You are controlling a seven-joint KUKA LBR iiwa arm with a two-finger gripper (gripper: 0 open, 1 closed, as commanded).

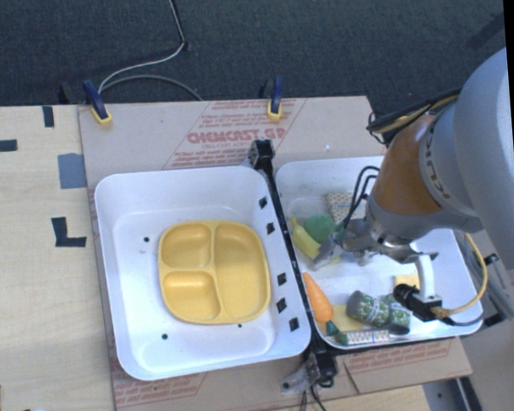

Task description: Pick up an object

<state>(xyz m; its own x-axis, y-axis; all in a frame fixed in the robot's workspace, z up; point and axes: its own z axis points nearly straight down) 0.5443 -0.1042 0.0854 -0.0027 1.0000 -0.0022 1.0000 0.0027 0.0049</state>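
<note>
The gripper [344, 238] is down inside the right bin [460, 255], at its middle, but the wrist and the grey arm [432, 177] with its orange band cover the tool from above, so whether it is spread or closed cannot be told, and nothing can be seen held in it. Just to its left, touching or nearly touching it, lie a green object [319, 224] and a yellow object [305, 240] pressed together near the divider; these look like the likeliest targets for the pick. To do this step well, the tool should probably settle on 1 item rather than straddle the pair, come down straight over its narrow side, and close only once low enough to get under its widest part; a lift taken too early would likely let it slip or drag the neighbour along. Further out in the same bin, an orange carrot [317, 298] lies along the left wall toward the front, a green patterned can [378, 309] rests on its side at the front edge, and a pale speckled item [339, 204] sits behind the gripper toward the back. The left bin [128, 255] holds 1 thing, a yellow divided plate [213, 272] with 3 compartments, lying flat at its centre with nothing on it.
</note>
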